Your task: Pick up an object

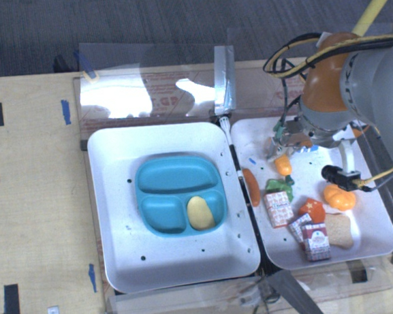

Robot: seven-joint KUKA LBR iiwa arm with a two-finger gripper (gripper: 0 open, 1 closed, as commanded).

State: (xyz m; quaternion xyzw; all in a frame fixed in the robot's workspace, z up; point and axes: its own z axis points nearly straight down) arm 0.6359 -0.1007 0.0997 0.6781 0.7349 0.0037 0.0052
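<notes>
1. Step in hand, as judged: closing in on one item in the right bin (388,238). The hand (289,138) sits low at that bin's upper left, just above a small orange-yellow piece (283,165), the likeliest target.
2. Doing it well: descend straight over the piece, so that the fingers straddle it without nudging the green leafy item (279,185) just below or the bin wall beside.
3. Caution: the piece looks rounded and small and may roll or squirt out; close slowly and lift only once it is seated.
4. Hand, state: cannot tell how far open; the wrist and cabling crowd it. Nothing is visibly held between its fingers.
5. Hand, contact: near the orange-yellow piece; whether touching is not clear.
6. Other stock, right bin: red carton (279,208), orange fruit (340,197), bread slice (339,230).
7. Left bin (113,215): blue divided tray (179,188) with a yellow lemon-like item (200,213) in its lower right compartment.
</notes>
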